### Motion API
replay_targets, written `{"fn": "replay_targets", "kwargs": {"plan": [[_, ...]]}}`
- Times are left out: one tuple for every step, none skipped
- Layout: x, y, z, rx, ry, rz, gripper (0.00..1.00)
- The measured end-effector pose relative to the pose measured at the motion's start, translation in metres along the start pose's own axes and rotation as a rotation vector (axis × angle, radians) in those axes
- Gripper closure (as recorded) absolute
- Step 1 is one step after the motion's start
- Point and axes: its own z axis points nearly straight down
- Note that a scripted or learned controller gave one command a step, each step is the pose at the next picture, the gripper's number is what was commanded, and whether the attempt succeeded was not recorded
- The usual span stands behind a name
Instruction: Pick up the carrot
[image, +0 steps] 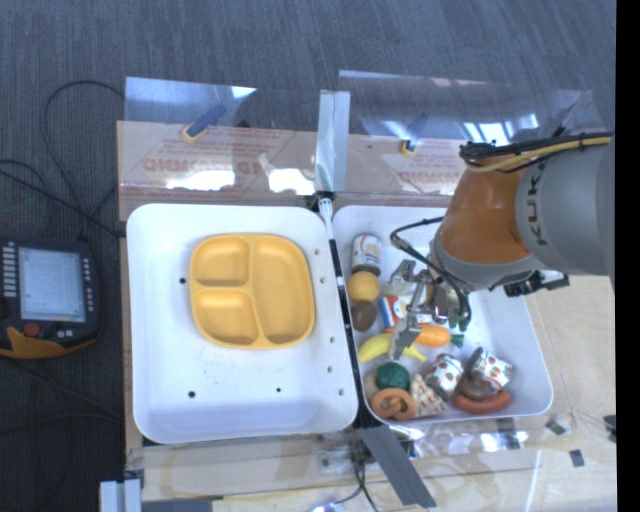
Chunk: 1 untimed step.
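The carrot (432, 337) lies in the right bin (528, 340), an orange stub in the middle of the toy-food pile, and the gripper (418, 318) is right down on top of it. The metal fingers (408, 335) hang at the carrot's left end, touching or very nearly so, but whether they are spread or closed is too cluttered to tell, and nothing shows clearly between them. So call it the reach made, the grasp unproven: the carrot looks to be resting among its neighbours, not lifted, and the close and the raise are left to do. Crowding is the worry here. A banana (374, 347) sits just left of the fingers, a green piece (392, 375) below it, a pretzel (392, 403) at the bin's near edge, a sausage (482, 402) to the lower right, a bottle (366, 253) up top. Over in the left bin (160, 330) the yellow tray (252, 290) waits, well apart from the action.
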Motion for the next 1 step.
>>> {"fn": "replay_targets", "kwargs": {"plan": [[0.0140,-0.0198,-0.0003,-0.003,-0.010,0.042,0.00]]}}
